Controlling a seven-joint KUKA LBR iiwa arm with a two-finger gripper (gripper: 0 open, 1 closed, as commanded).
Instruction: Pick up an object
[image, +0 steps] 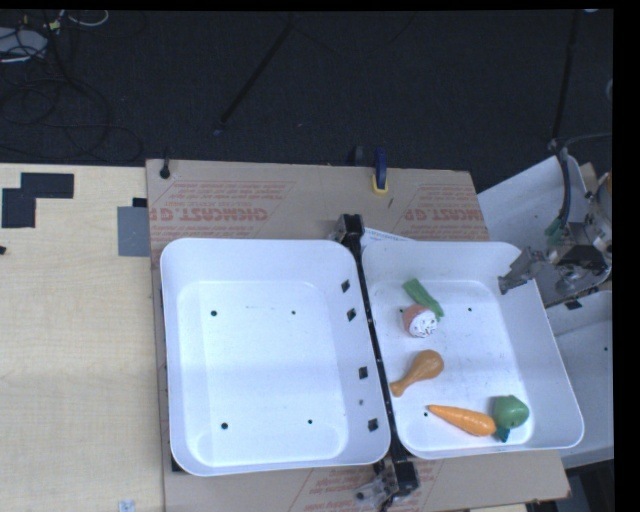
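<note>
Two shallow white bins sit side by side on the bench. The right bin (560, 390) holds all the objects: near its middle lies a radish (421, 312) with a green top, just below it a tan drumstick (418, 372), and toward its lower right corner an orange carrot (478, 417) with green leaves. The gripper (560, 262) hovers at that bin's upper right rim; whether its jaws are apart is unclear.

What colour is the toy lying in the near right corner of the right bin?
The carrot toy is orange with a green top, seen in the camera view.
</note>
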